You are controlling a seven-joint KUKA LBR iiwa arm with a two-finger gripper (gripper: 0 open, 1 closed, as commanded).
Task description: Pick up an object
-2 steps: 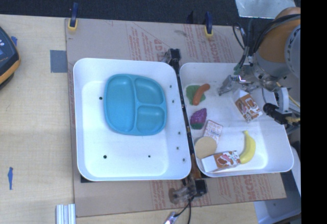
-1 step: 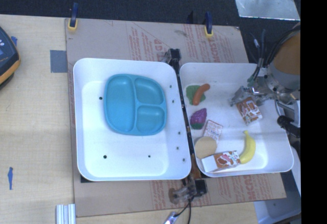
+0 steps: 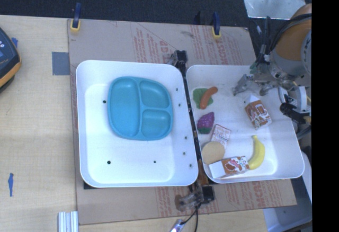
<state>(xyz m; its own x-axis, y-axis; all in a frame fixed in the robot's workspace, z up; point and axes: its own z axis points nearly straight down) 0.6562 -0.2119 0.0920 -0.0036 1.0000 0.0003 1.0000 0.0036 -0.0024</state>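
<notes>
Right white bin: the gripper hangs spread open above a small carton, grasping nothing.

Two shallow white plastic bins are shown: the left bin and the right bin. A light blue divided plate is seen in the left bin. In the right bin are seen a yellow banana, a purple grape cluster, an orange carrot with green leaves, a tan round cookie, and a brown-and-white printed carton.
</notes>
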